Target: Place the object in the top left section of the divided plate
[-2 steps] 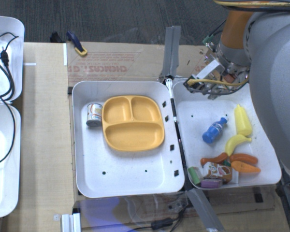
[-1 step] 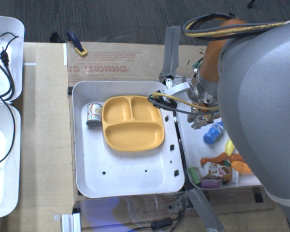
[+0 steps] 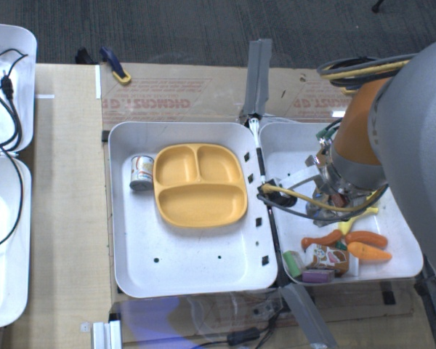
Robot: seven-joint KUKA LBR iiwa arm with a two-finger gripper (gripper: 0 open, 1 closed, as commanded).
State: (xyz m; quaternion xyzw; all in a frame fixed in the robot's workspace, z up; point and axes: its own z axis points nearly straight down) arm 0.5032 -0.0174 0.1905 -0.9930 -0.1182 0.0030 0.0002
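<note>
Plate's [image 3: 200, 185] top left section not filled yet
Hand [image 3: 333, 195] state can't be told; a carrot [image 3: 368, 251] should be gripped mid-body.

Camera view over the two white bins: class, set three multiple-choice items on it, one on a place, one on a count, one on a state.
1. Where is the small metal can?
A. in the right bin
B. in the left white bin, left of the yellow divided plastic plate
C. on the plate

2. How many sections has the plate?
A. two
B. three
C. five

3. How does the can lie?
A. on its side
B. upside down on the plate
C. crushed flat

Answers:
1 B: the can sits beside the plate's left rim.
2 B: two small sections above one wide one.
3 A: its round end faces sideways.
</note>
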